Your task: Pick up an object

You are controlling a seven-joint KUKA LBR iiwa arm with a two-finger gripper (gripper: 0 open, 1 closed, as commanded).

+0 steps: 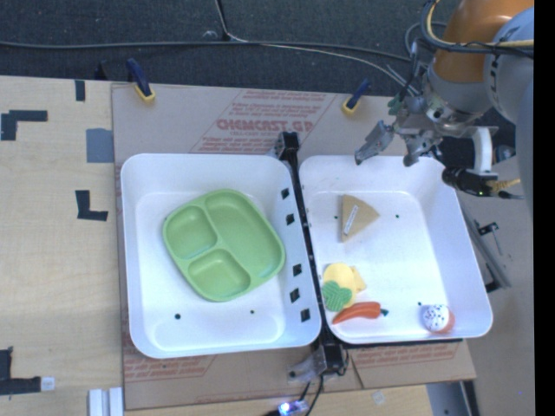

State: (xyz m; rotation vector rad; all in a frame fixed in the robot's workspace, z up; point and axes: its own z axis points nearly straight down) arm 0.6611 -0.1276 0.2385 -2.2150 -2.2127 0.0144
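Note:
My gripper [395, 146] hangs above the far edge of the right bin [451, 224], its two grey fingers spread open with nothing between them. Below and left of it, a tan wedge-shaped object [355, 217] lies on the bin floor. Near the front of the same bin sit a yellow and green toy [340, 285], an orange carrot [357, 312] and a small white and red ball [435, 318].
The left bin [139, 258] holds a green divided plate [224, 243]. A black divider [295, 224] runs between the bins. Blue and yellow clamps [139, 81] [355, 99] pin the cardboard at the back. Cables cross the dark floor behind.

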